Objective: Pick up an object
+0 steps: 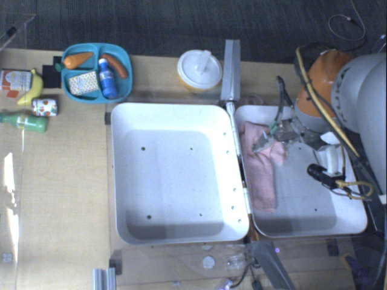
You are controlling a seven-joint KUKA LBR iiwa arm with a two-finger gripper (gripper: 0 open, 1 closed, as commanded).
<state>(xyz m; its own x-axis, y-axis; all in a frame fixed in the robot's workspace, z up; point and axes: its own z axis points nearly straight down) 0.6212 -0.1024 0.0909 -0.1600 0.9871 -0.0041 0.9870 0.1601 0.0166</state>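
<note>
A pink cloth (263, 177) lies crumpled along the left side of the right white bin (314, 219), running from the far wall toward the near one. My gripper (270, 138) reaches in from the right and sits low over the cloth's upper part, where the fabric is bunched up. Its tip looks to be touching or just above the cloth. The grey arm with its orange band (326, 71) and its cables cover the bin's right edge.
The left white bin (175, 174) adjoins the right one. Behind them stand a white lidded cup (199, 70) and a grey post (230, 71). At the far left are a blue divided tray (97, 71) of toy food, a banana (31, 88), a small can (45, 107) and a green bottle (24, 122).
</note>
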